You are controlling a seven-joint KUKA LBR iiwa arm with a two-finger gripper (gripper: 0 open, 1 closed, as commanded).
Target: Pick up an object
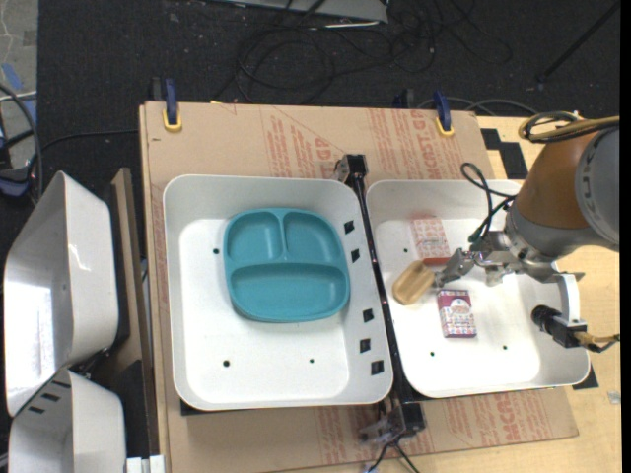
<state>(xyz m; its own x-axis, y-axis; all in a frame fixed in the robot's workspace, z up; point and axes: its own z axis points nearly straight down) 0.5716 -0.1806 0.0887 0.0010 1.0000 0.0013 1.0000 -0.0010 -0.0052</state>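
Seen from above, a grey arm with an orange band is reaching in from the right over the right bin point(552, 368). Its gripper point(455, 268) is hanging low between three objects: a tan oblong block point(414, 283) just to its left, a small dark red carton point(456, 314) just below it, and a pale pink card point(429, 233) above. How its fingers are set cannot be told, and nothing is visibly held. The left bin point(187, 363) is holding a teal divided plate point(287, 265). The risk I am seeing: with the block and carton lying so close together, the fingers may be nudging one aside or closing between them, catching neither
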